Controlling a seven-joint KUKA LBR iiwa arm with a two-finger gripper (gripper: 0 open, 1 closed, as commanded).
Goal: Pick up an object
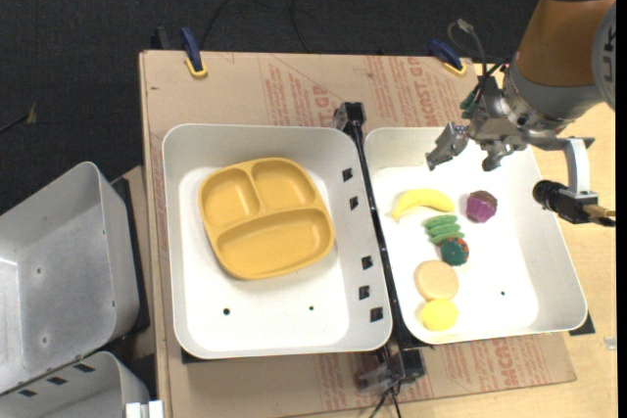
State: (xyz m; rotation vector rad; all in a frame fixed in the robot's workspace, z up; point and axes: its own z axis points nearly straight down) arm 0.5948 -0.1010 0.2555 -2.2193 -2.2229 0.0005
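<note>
A grey metal box (54, 279) sits at the far left, off the worktop (265, 78), which is covered with brown cardboard. Red lettering is printed across the cardboard along its far strip and again along its near edge, but it is too faint and broken to read. Two blue clamps (194, 54) grip the far edge of the cardboard.

The left bin (196, 323) holds a yellow divided plate (265, 216) with three compartments, two small ones on the far side and one long one on the near side. The plate lies turned a little askew to the bin's walls.

The right bin (529, 294) holds the small play-food pieces. A yellow banana (422, 203) lies near the far-left part of this bin, its long axis running roughly left to right, curved with its ends dipping toward the near side. Just beside it on the near side is a green piece (442, 227), and touching that a dark teal and red piece (454, 252). Nearer still are a pale tan round disc (436, 280) and a bright yellow round piece (439, 313), touching each other. A purple piece (481, 206) lies to the right of the banana, apart from it.

The tool (470, 148) hangs over the far part of the right bin, beyond the banana and the purple piece. Its two fingers are spread apart with nothing between them.
</note>
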